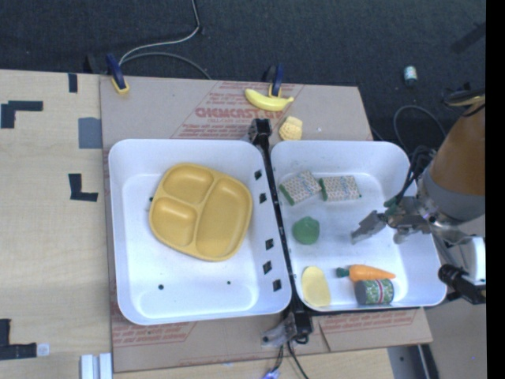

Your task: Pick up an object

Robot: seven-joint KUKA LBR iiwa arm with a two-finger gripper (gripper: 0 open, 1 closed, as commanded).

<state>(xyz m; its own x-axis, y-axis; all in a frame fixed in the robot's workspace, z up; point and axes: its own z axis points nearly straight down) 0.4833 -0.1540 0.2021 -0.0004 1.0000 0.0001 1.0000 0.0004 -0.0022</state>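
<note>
Arm [461,172] reaches in from the right edge of the worktop, over the right bin [394,158]. Claw [377,226] hovers above the bin floor near its right wall; fingers look spread apart, nothing between them.

Right bin contents: two green-and-white patterned blocks [301,186] and [339,187] side by side near the bin's far edge; green round object [306,230] near the divider, left of the claw and apart from it; pale yellow oval piece [316,286] at the near-left corner; carrot [369,273] lying flat near the near edge, just below the claw; small dark green can [373,292] touching or just beside the carrot, nearer the edge.

Left bin [126,212]: yellow sectioned plate [201,210], slightly toward the far side.

Outside the bins, on the cardboard sheet [158,109] at the far edge: banana [268,99] and a small yellow corn piece [290,128], near the bins' junction.
</note>
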